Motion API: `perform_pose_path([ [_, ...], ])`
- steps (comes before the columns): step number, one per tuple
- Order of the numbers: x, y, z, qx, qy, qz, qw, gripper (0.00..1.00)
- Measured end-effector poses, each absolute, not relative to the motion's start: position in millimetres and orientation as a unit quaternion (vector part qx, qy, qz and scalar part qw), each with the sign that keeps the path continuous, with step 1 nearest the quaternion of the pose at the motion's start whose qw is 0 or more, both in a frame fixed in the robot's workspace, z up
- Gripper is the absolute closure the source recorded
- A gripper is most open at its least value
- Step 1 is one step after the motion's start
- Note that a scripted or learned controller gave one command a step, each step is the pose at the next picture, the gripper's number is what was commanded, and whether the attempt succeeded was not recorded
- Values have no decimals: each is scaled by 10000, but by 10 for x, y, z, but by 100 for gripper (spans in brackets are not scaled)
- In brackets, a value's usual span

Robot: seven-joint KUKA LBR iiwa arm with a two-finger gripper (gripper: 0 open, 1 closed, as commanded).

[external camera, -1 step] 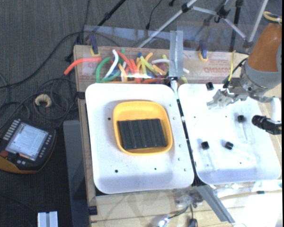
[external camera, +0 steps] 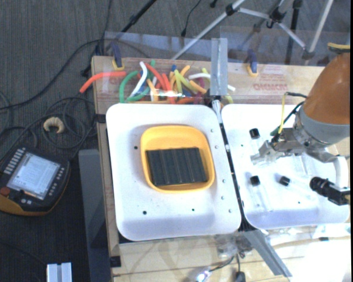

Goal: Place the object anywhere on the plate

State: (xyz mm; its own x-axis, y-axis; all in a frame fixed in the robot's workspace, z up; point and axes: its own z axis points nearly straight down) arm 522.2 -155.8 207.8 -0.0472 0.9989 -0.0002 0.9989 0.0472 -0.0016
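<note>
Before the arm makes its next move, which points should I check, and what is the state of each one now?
1. Yellow plate sits inside the left bin: ok.
2. Plate already carries a dark ribbed block, so little free surface: not ok.
3. Claw is above the right bin, not the plate: not ok.
4. Object held in the claw: cannot tell.
5. Small black pieces lie in the right bin: ok.

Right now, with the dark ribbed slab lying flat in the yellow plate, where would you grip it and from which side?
Probably straight down from above, pinching the dark ribbed slab across the span that looks shorter, far edge to near edge. It lies flat inside the yellow plate, whose raised rim would likely block a sideways approach.
</note>
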Motion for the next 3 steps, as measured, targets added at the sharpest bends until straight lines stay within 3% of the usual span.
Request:
perform_pose_path([
  [1,4838,-1078,1756,-6583,-7527,4,3,100],
  [2,4846,-286,1834,-5989,-8008,-2,4,100],
  [3,5429,-33,1831,-5643,-8256,1,4,100],
])
